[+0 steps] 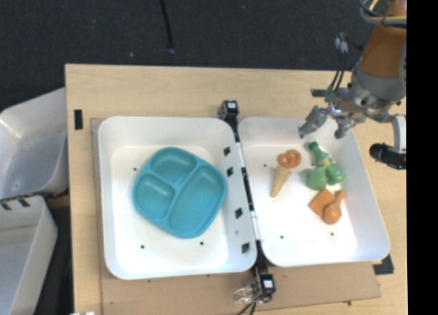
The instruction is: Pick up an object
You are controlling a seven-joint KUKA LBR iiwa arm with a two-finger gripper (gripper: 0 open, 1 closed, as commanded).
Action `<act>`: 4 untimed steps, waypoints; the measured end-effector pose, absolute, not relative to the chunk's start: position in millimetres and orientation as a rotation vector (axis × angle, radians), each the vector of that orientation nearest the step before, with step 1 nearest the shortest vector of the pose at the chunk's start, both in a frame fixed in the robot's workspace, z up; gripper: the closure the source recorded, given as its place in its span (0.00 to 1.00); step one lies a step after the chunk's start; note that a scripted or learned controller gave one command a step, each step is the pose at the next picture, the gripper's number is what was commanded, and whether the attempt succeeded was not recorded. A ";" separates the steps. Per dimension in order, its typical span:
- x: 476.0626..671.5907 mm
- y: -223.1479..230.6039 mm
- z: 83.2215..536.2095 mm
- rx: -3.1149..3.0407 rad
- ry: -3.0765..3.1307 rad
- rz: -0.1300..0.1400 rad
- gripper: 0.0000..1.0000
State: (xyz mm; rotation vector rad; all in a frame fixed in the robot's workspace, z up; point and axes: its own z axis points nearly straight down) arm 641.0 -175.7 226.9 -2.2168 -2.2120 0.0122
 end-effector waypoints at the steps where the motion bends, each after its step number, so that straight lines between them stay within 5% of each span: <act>1: 643.7 -175.2 235.9 -2.222 -2.223 -0.002 0.00; 4: 656.2 -177.1 99.6 -2.217 -2.227 0.005 0.00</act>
